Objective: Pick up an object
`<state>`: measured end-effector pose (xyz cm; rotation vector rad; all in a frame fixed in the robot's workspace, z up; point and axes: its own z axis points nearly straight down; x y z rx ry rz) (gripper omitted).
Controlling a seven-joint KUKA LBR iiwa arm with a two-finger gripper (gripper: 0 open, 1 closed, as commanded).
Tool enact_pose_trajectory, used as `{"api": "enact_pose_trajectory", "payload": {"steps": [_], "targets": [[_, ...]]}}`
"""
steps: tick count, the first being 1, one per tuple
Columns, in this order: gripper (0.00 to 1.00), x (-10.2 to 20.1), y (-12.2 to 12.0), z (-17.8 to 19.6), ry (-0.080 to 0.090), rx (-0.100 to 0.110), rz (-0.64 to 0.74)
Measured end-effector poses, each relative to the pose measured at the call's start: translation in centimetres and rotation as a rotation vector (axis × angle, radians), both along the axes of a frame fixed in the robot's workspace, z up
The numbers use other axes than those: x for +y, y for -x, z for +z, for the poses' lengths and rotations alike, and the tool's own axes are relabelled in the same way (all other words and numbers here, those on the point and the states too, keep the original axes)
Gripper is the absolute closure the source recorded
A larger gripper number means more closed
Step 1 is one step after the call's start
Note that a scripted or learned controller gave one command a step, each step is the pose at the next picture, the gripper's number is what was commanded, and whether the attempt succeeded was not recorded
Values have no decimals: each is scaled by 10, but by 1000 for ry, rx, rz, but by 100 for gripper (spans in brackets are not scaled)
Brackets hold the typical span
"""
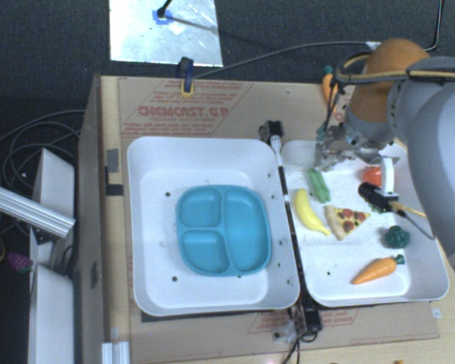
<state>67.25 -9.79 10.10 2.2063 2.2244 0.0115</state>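
We find the tool (332,155) low in the right white plastic bin (425,283), above the small green plastic pod (318,184); its opening we cannot tell. We judge the pod light, stiff, slippery: grip across mid-length.

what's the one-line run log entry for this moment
phase: reaching | gripper: over right bin's far end, above green pod | held: nothing seen | left bin: blue divided plate
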Motion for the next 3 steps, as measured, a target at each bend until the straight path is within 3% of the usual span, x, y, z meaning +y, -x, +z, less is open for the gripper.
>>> {"api": "enact_pose_trajectory", "payload": {"steps": [1,2,3], "targets": [[0,0,0,0,0,1,1],[0,5,29,-17,0,10,-7],[100,5,28,-5,0,7,-5]]}}
